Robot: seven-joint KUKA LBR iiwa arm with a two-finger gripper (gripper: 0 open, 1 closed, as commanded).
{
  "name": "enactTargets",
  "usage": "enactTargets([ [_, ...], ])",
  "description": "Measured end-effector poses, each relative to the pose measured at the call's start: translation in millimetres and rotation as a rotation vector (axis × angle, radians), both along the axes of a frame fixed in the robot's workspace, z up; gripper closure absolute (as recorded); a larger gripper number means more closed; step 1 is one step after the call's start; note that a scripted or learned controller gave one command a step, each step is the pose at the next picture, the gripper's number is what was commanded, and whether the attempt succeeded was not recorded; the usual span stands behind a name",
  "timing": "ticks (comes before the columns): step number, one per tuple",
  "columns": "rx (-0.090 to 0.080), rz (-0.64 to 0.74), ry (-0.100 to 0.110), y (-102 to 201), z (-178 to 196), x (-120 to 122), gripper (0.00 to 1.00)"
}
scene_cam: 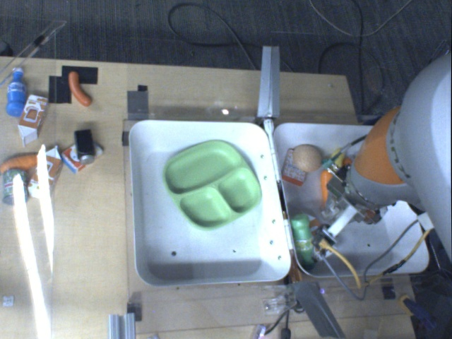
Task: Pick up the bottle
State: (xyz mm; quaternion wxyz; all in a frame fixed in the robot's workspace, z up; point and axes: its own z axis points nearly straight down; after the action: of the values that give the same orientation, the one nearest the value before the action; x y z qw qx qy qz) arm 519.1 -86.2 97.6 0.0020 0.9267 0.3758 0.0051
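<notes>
Wooden tabletop (pixel 92 260) observed under the camera, with dark carpet and loose black cables (pixel 212 20) beyond its far edge.

Found at the far left edge a small blue bottle (pixel 15 90), lying outside both bins. Noted just beside it a small white and orange carton (pixel 32 115). Noted to the right an orange sausage-shaped item (pixel 80 89), lying partly across black squares. Recorded nearer the camera a small black block (pixel 85 143), and at the left edge an orange item (pixel 18 163) next to pale upright strips (pixel 42 182).

Located the left bin (pixel 152 260) right of these items. Recorded inside it one green divided plate (pixel 212 182), set close to the bin's middle and turned at a slant.

Located the right bin (pixel 395 256) directly alongside, the two rims touching. Noted toward its far left part a round beige object (pixel 307 156), touching a red and white packet (pixel 294 170). Noted a small orange piece (pixel 324 182) just right of the packet.

Found the green bottle (pixel 302 233) in the near left corner of the right bin, close against the wall shared with the left bin.

Observed the grey arm with its orange band (pixel 374 157) reaching in from the right over the right bin. Located the gripper (pixel 333 224) low in that bin, just beside the green bottle on its right. Could not tell how far the gripper stood open, nor whether it had hold of anything. Noted yellow and black cables (pixel 349 267) trailing below it.
</notes>
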Motion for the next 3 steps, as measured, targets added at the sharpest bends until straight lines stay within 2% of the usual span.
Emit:
enactTargets([
  [1, -0.001, 0.210, 0.014, -31, 97, -32, 1.00],
  [2, -0.001, 0.211, 0.014, -31, 97, -32, 0.00],
  [3, -0.001, 0.031, 0.003, -15, -10, -30, 0.00],
])
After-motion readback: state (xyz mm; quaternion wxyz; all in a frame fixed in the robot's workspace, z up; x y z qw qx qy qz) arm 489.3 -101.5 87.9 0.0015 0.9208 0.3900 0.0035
